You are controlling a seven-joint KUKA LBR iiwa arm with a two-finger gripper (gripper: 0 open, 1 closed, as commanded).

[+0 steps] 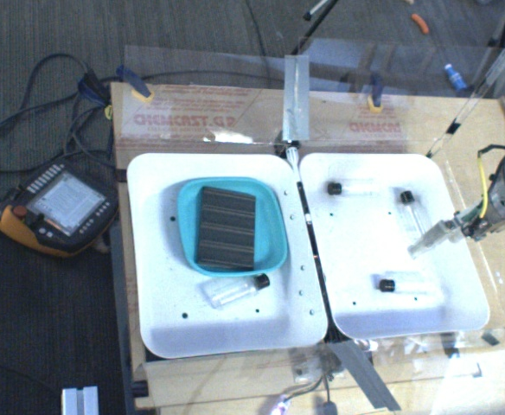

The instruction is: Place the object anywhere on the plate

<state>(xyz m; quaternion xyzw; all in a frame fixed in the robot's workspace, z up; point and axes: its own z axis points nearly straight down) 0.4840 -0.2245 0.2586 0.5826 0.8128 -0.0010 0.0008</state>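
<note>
Camera view: end effector over right bin, grip state indiscernible; vial just below it awaits grasping; plate far left.

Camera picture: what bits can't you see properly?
- Gripper: blurred and pale in the camera view; whether it is open or shut is unclear.
- Arm: cut off by the right edge.
- Clear vials in the right bin: see-through against white, so their outlines fade.
- Plate: its middle hidden under the dark block.

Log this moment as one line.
pincer over right bin | dark ridged block on blue plate, left bin | clear vials: one left, three right
</note>
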